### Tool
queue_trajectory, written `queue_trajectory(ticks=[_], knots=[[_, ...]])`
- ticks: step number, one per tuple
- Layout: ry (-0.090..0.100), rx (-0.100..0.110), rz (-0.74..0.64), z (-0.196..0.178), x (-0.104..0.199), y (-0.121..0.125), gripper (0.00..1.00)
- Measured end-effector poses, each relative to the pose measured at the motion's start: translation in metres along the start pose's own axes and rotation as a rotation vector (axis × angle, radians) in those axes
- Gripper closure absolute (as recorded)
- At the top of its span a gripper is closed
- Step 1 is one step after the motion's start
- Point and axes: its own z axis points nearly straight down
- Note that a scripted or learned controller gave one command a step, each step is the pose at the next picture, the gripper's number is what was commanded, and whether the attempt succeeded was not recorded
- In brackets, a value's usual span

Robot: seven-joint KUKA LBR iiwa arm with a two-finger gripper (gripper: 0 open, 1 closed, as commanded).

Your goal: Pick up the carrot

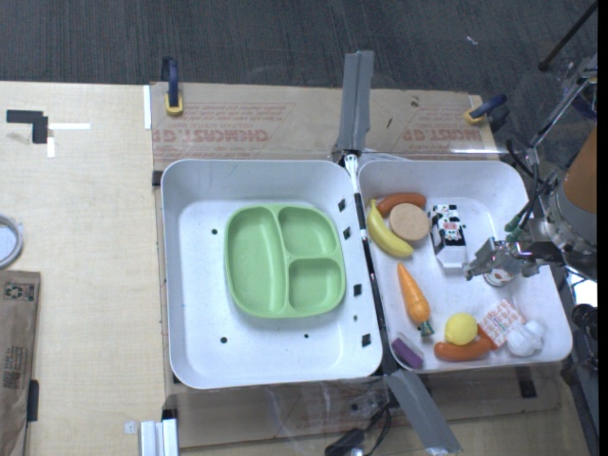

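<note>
Purple eggplant piece (407, 352) and a red sausage (464, 351) crowd the right bin's (494, 174) near edge, with the carrot (413, 295) lying just above them beside the banana (388, 233). Off to the right hovers the hand (496, 266), its opening impossible to read; a descent could clip those neighbours.

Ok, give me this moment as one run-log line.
carrot: lying in right bin, not gripped | gripper: right of it, over bin | green plate: left bin

The carrot (413, 295) looks like smooth orange plastic, the plate (284, 259) matt green plastic, the counter (76, 207) pale wood.
</note>
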Motion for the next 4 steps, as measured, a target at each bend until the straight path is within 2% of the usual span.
queue_trajectory(ticks=[1, 2, 3, 4], knots=[[0.001, 0.002, 0.037, 0.13, 0.039, 0.027, 0.0], [0.0, -0.001, -0.071, 0.142, 0.04, 0.046, 0.0], [0.0, 0.0, -0.068, 0.133, 0.04, 0.045, 1.0], [-0.001, 0.0, 0.008, 0.042, 0.075, 0.049, 1.0]])
